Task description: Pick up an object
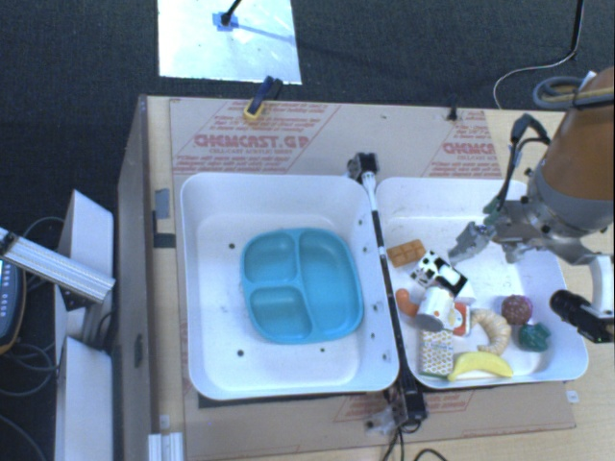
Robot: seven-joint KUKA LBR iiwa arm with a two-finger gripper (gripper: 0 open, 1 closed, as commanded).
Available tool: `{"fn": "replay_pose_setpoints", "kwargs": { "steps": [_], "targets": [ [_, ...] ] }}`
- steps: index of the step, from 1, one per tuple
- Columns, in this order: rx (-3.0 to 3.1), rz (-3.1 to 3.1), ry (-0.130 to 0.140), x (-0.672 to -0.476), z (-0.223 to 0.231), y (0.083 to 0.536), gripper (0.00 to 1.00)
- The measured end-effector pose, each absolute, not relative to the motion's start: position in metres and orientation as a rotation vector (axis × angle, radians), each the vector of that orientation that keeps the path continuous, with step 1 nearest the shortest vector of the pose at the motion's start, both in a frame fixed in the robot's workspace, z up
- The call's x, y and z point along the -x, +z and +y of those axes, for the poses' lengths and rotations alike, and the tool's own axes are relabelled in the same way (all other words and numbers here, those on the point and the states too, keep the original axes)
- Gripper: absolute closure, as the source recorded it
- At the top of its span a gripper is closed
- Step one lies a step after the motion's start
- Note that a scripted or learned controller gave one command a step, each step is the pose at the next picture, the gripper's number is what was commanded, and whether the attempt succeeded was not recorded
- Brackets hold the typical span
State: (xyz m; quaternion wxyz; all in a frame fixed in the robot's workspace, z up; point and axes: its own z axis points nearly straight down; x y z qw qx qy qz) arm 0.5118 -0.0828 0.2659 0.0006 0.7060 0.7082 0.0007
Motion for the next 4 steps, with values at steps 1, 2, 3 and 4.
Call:
{"fn": "replay_pose_setpoints", "kwargs": {
  "steps": [1, 2, 3, 4],
  "targets": [
    [-2.221, 2.224, -0.002, -0.539, -0.104, 0.152, 0.00],
    [-2.212, 2.217, 0.008, -0.555, -0.086, 0.087, 0.00],
    [-2.217, 2.222, 0.003, -0.604, -0.099, 0.085, 0.00],
    [-2.214, 2.224, 0.006, -0.605, -0.099, 0.096, 1.00]
  ]
}}
